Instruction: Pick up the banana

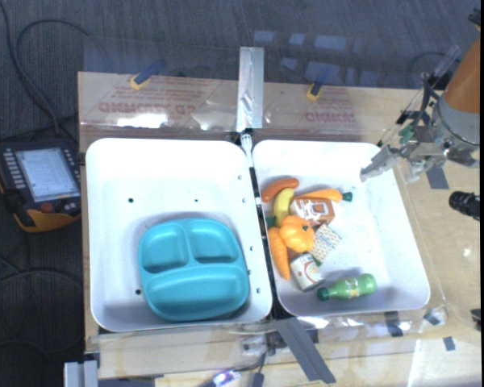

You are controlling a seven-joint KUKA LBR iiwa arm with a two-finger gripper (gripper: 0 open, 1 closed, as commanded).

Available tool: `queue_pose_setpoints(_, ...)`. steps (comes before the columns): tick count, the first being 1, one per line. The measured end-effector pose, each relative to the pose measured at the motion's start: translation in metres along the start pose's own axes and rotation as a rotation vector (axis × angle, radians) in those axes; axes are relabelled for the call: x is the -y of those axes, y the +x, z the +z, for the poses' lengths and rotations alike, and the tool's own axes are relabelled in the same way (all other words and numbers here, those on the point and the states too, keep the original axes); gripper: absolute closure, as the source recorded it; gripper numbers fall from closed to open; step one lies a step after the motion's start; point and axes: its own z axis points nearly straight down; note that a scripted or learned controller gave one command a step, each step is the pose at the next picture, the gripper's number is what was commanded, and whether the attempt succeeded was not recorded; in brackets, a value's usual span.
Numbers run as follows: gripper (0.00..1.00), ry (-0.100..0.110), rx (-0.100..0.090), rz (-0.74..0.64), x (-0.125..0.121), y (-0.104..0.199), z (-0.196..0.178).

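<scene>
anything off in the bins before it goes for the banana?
Nothing damaged or spilled. The banana is crowded in the right bin pile, against the left wall among orange items. A green bottle lies on its side.

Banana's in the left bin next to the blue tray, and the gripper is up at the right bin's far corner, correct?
Not quite. The camera view shows the banana in the right bin, in the pile of toy food; the blue tray lies in the left bin. The gripper is at the right bin's far corner.

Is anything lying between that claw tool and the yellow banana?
In the camera view, a horizontal carrot lies partly between the tool and the banana; the remaining stretch is bare white bin floor.
</scene>
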Motion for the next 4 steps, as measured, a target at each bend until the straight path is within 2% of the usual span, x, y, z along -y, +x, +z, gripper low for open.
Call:
queue_pose_setpoints(1, 0.00, -0.002, 0.006, -0.100, -0.074, -0.011, -0.040)
queue_pose_setpoints(2, 0.00, -0.002, 0.005, 0.148, -0.075, -0.012, -0.132)
queue_pose_setpoints(3, 1.00, 0.000, 0.011, 0.147, -0.076, -0.012, -0.141)
queue_pose_setpoints(4, 0.00, 0.000, 0.010, 0.147, -0.076, -0.012, -0.141)
